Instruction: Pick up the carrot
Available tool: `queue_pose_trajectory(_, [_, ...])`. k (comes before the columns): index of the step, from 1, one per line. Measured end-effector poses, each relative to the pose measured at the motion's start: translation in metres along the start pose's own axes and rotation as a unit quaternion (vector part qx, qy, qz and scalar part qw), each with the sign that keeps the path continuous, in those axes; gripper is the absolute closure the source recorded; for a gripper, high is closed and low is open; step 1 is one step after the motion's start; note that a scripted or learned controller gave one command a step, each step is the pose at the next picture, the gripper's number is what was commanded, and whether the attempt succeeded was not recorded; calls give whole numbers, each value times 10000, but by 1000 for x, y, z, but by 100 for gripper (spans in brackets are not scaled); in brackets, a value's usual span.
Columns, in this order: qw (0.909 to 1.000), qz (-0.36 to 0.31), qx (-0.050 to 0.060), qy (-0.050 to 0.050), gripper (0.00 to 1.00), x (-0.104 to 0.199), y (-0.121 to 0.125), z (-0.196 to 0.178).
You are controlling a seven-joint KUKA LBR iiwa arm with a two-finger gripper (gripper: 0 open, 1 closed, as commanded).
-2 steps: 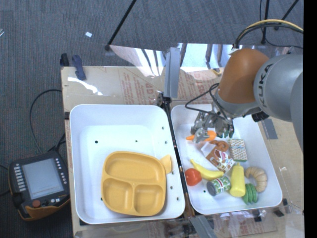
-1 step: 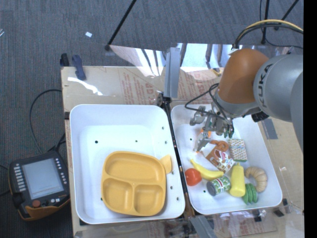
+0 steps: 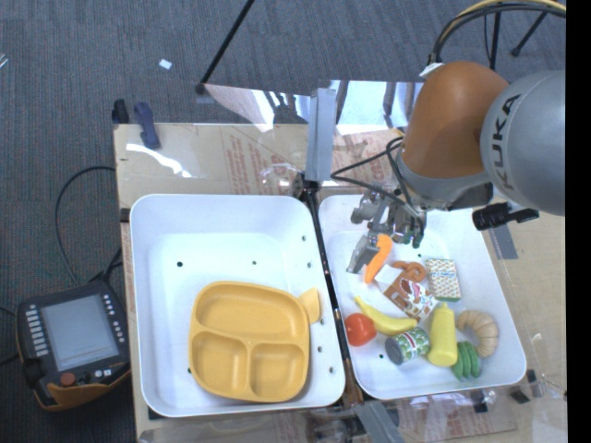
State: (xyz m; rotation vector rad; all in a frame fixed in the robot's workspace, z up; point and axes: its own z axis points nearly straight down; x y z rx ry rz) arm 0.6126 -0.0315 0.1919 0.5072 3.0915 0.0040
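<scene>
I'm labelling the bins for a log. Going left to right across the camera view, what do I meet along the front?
Yellow divided tray → tomato → green can → yellow squash → green pepper → croissant.

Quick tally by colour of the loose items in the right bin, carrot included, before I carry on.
Orange: 1, the carrot
Red: 2, tomato, snack packet
Yellow: 2, banana, squash
Green: 3, can, box, pepper
Tan: 1, croissant
Total: 9

The claw (image 3: 372, 245) grips the carrot (image 3: 378, 256) above the right bin (image 3: 511, 344), beside a yellow tray (image 3: 247, 340).
</scene>
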Motion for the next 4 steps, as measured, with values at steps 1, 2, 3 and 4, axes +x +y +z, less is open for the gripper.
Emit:
queue_pose_trajectory(1, [9999,54,30,91,0,-13,-50,93])
queue_pose_trajectory(2, [10000,27,13,35,100,-16,-47,78])
queue_pose_trajectory(3, [10000,21,13,40,0,-16,-46,78])
queue_pose_trajectory(4, [10000,2,9,26,100,-17,-45,68])
